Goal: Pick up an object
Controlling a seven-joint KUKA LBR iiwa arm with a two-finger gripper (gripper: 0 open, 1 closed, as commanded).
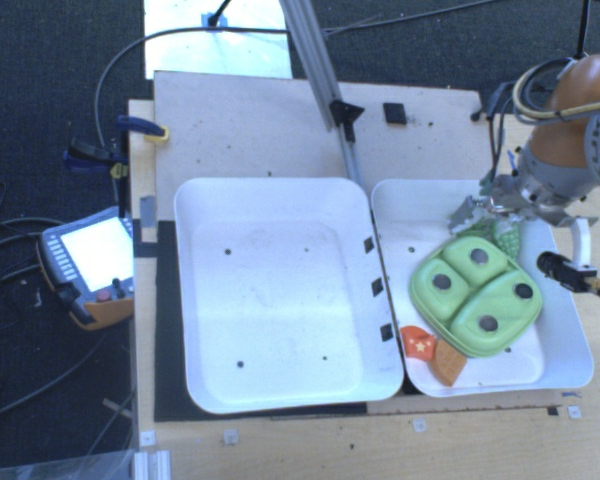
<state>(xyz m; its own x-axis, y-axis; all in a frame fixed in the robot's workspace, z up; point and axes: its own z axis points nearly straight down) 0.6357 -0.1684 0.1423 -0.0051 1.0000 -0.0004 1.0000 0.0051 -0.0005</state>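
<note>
Right bin [570, 363]: green four-lobed object [477, 291] (dark-dotted lobes)

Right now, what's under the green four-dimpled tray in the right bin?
A small red piece and an orange wedge poke out from the green tray's lower edge; anything further beneath is covered.

Pale desk [260, 118], rectangular, seen from above at a slant. Bearing two shallow white bins side by side on a dark mat [165, 368]: left bin [195, 268] and right bin [570, 363], rims touching along the middle. Behind the bins, a grey metal pole [315, 53] slanting across the desk to a black clamp [345, 115]. Near the back edge, a small black block [395, 114]. At the left back corner, a blue and yellow clamp [145, 128] gripping the edge. Small grey tab [148, 208] on the left edge. Beyond the desk, dark carpeted floor [40, 58] with cables and a pendant [88, 268].
</note>
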